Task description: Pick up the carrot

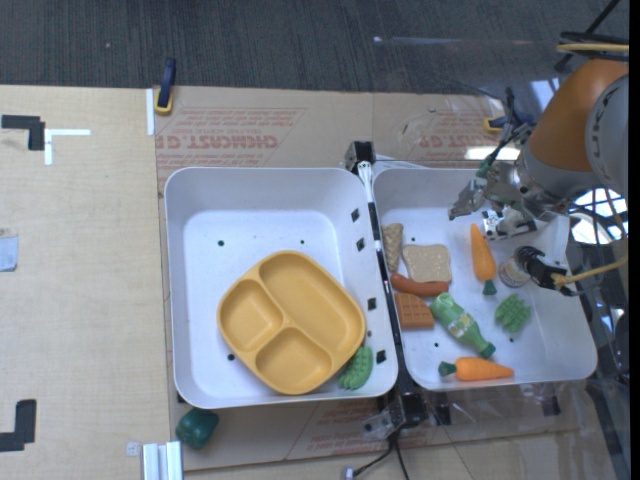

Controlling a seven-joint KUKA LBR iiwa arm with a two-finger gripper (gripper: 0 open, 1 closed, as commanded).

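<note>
In the right bin (560, 363), the nearer carrot (482, 253) stands with its long axis running twelve to six, touching or just at seven o'clock from the gripper (500, 218), whose grip state cannot be told.

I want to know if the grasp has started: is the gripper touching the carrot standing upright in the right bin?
Cannot tell. In the camera view the gripper sits just above the carrot's upper end, and the slanted angle hides any gap or contact.
</note>
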